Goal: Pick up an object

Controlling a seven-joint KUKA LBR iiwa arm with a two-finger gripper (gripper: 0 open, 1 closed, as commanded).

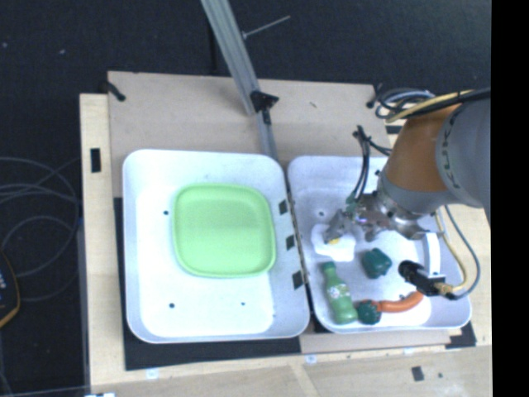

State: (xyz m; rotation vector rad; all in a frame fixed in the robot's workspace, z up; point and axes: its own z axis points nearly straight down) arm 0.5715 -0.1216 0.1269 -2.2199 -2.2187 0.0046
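**Operator:** Report the contents of the right-hand shallow white plastic bin (pixel 307 190), taking the round dark green block (pixel 376 262) as the reference and starting from the near rim.

**Technician:** Nearest the camera, in front of the block, an orange carrot-shaped toy with a green end (pixel 390 307) lies along the front wall. To the block's left, a green plastic bottle with a pale label (pixel 337 294) lies on its side, its base close to the carrot's green end. A small white flat piece with a yellow spot (pixel 333 240) sits left of the block and slightly behind it. The two-finger gripper (pixel 357 218) is directly behind the block, low in the bin, just beside the white piece. Far to the left, in the other shallow white bin (pixel 149 304), rests a light green square plastic plate (pixel 223 229).

**Operator:** Tool state?

**Technician:** Cannot be determined; the wrist and cabling hide it.

**Operator:** Task progress?

**Technician:** Judged incomplete. Every object rests on a bin floor; nothing is lifted. The approach appears done. Closing, confirming the grasp and raising remain.
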